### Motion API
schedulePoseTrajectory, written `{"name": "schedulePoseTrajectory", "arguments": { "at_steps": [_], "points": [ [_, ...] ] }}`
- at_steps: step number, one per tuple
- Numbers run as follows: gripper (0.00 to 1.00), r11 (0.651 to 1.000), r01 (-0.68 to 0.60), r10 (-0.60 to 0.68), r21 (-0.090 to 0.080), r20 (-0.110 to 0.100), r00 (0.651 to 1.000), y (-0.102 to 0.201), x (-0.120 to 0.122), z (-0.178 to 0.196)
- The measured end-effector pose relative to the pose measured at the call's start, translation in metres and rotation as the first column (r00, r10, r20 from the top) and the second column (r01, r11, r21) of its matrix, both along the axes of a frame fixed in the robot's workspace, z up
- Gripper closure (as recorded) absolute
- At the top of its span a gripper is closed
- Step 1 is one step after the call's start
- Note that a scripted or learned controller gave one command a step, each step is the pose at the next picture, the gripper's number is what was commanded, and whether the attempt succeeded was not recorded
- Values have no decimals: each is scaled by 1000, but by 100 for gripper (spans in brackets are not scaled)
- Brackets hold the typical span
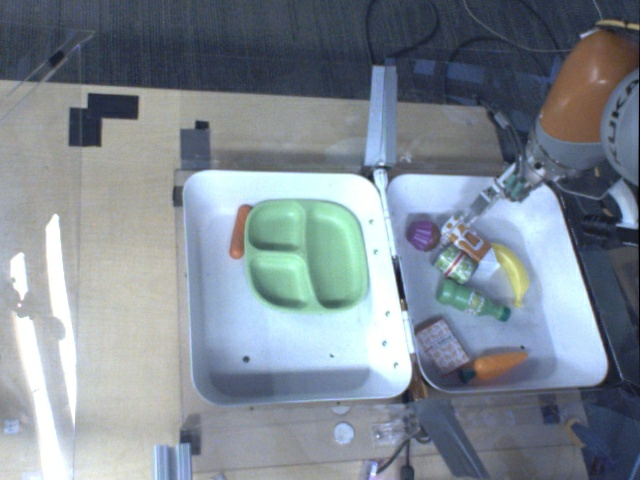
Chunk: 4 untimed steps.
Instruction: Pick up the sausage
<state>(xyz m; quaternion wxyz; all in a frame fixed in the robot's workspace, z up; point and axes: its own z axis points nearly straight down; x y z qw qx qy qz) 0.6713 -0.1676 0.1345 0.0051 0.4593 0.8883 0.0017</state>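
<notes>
One sausage [238,232], slim and orange-red, lay far to the left of the gripper [467,218], touching the left rim of a glossy green divided plate [305,253] in the left bin [215,368]. Whether the grip stood wide or narrow could not be told.

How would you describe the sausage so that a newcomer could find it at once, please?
Look in the left white bin, at the green divided plate. The sausage lies just beyond the plate's left edge: a slim orange-red stick, the only loose item in that bin.
</notes>
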Motion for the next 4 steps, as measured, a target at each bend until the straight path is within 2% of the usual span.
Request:
{"name": "schedulePoseTrajectory", "arguments": {
  "at_steps": [1, 2, 3, 4],
  "points": [
    [0, 981, -191, 191, -1, -2, 981, 9, 0, 4],
    [0, 939, -344, 344, -3, 0, 939, 8, -8, 39],
    [0, 883, -470, 470, -6, 7, 883, 6, -10, -16],
    [100, 882, -471, 471, -16, 21, 882, 7, -6, -2]
  ]
}}
